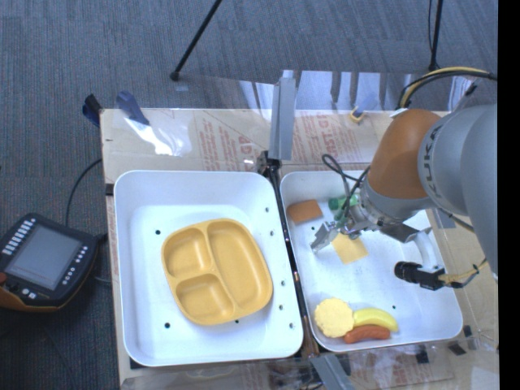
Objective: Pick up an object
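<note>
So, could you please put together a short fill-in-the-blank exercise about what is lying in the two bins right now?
1. The yellow divided tray has ___ compartments.
2. The tray lies in the ___ bin of the camera view.
3. The gripper is over the ___ bin.
4. Of the brown slice and the banana, the one nearer the gripper is the ___.

Missing words: three; left; right; brown slice

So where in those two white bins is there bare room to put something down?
Left bin: a bare white margin all round the yellow divided plate. Right bin: bare floor between the cheese slice and the toy food at the near edge. Crowded beneath the gripper.
</note>
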You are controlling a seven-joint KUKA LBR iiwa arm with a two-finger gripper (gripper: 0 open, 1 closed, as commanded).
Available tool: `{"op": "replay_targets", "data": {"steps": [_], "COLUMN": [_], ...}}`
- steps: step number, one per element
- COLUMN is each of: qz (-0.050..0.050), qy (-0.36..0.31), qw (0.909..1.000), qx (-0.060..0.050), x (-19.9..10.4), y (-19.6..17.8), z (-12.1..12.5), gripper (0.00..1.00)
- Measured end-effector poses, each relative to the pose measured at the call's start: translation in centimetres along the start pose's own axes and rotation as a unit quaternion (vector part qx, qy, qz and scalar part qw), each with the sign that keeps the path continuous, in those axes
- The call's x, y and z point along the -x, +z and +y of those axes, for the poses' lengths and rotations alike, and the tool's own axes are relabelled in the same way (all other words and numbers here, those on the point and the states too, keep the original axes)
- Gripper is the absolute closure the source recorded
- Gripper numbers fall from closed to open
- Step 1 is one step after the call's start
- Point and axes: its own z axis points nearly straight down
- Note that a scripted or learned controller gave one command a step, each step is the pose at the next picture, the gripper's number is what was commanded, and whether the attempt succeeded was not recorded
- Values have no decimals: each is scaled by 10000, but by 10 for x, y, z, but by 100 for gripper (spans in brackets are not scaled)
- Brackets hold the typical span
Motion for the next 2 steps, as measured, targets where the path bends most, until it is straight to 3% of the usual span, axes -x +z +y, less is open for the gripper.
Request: {"op": "replay_targets", "data": {"steps": [1, 2], "qz": [10, -11], "qy": [22, -257], "qw": [10000, 9997], "qx": [-18, 10], "x": [1, 33], "y": [-7, -13], "z": [-1, 10], "gripper": [100, 100]}}
